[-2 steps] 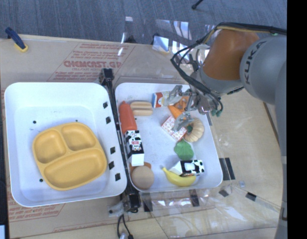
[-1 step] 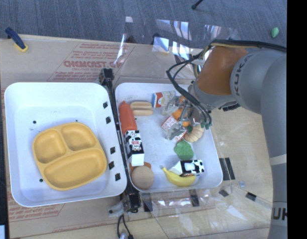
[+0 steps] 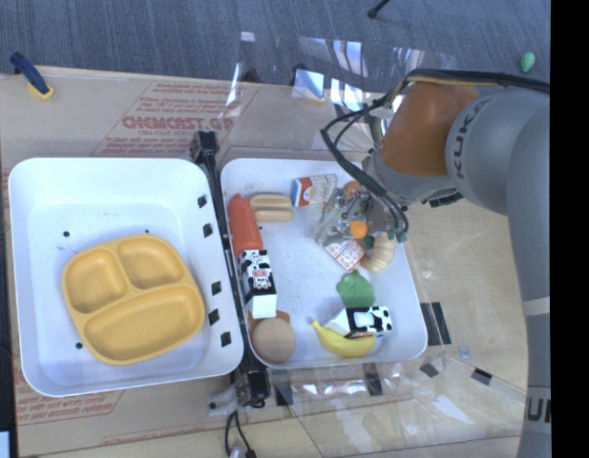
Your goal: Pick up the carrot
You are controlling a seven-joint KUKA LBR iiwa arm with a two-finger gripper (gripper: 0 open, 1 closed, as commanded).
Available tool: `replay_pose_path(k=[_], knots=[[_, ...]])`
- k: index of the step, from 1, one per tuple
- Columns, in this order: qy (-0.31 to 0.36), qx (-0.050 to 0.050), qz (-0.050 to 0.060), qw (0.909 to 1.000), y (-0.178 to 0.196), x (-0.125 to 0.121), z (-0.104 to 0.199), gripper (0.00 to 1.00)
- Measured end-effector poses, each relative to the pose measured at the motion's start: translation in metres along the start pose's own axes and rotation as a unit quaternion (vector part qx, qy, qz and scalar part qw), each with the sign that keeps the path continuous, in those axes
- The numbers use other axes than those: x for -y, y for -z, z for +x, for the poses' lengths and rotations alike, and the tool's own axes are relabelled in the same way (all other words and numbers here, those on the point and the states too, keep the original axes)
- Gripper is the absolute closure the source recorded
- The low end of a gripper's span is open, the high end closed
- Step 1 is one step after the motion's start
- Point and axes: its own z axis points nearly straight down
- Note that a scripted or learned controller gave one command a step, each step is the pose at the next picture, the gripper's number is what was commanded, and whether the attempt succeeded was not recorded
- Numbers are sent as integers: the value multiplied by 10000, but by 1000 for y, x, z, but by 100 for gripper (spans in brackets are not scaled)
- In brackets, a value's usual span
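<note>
Here, far left on worktop [image 3: 113, 113]: brown protective sheet w/ red print, reads "CHEMCAST GP" plus smaller lines too fine to read. Blue-and-yellow clamp [image 3: 31, 74] at top left corner.

Left bin [image 3: 46, 189]: holds yellow 3-compartment tray [image 3: 134, 297], lying low and centre-left; plenty of bare white floor along top and right of it.

Right bin [image 3: 294, 275], touching left bin along black centre clips. Against its left wall, a long red-orange tube [image 3: 243, 225], then a cow-print carton [image 3: 259, 280] below it, then a brown egg [image 3: 273, 340] at bottom corner. Hot-dog bun [image 3: 271, 206] near top. Small milk-style carton [image 3: 314, 190] w/ blue and orange label at top edge, text unreadable. Open floor mid-bin, betw. tube and right-side clutter.

Right side of bin: crinkled clear wrapper [image 3: 340, 246] w/ red print, not legible. Carrot [image 3: 358, 227], small orange piece, right under the pincer [image 3: 366, 219], close to right wall. Pincer state: can't tell, fingers hidden by wrist and cables. Beige piece [image 3: 380, 252] just beside. Lower: green item [image 3: 355, 289], second cow-print block [image 3: 368, 320], banana [image 3: 344, 343] along bottom edge.

Arm [image 3: 494, 151] w/ orange band over top right rim.
</note>
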Motion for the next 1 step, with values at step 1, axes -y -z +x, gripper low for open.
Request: replay_pose_path(k=[1], knots=[[-690, 5, 3, 9976, 50, -30, -1, 100]])
